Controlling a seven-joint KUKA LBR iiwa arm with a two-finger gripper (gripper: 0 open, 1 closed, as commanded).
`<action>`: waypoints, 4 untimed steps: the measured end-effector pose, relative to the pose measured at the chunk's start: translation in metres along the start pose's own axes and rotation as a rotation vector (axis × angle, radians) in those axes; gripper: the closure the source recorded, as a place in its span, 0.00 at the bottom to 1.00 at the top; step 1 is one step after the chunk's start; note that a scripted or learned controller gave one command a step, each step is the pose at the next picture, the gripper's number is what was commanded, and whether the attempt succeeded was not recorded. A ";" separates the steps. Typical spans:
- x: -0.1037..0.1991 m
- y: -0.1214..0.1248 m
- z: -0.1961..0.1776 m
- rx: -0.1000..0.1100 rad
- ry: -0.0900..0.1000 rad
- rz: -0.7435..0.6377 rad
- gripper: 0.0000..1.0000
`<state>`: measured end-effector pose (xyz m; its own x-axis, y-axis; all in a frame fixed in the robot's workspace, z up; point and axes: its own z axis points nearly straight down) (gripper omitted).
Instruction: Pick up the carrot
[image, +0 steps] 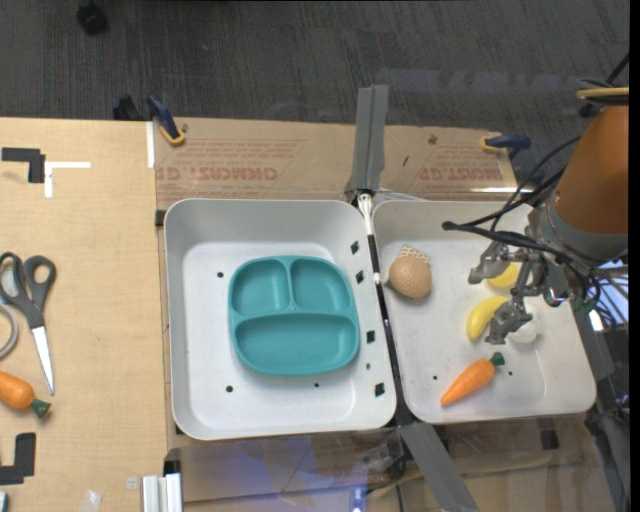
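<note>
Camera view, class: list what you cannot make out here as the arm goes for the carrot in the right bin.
- Tool: too small and tangled with cables to read its state.
- Yellow fruit: partly covered by the tool, so its full shape is hidden.
- Second carrot on the bench: cut off by the left edge.
- Arm: cut off by the right edge.
- Carrot: fully visible, lying apart from the tool.

A robotics lab: a plywood bench (80, 260) with two white bins (190, 330) at centre, clamps (165, 120) at twelve o'clock, a cabled robot arm (595, 180) at three o'clock, scissors (30, 310) at nine o'clock.
</note>
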<state>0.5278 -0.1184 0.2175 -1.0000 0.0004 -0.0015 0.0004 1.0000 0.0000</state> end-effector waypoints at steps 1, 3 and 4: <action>0.048 -0.005 0.125 0.001 -0.001 0.038 0.00; 0.049 -0.007 0.125 0.001 -0.002 -0.120 0.00; 0.049 -0.007 0.125 0.000 -0.002 -0.121 0.00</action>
<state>0.4786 -0.1251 0.0925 -0.9928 -0.1201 -0.0033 -0.1201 0.9928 -0.0007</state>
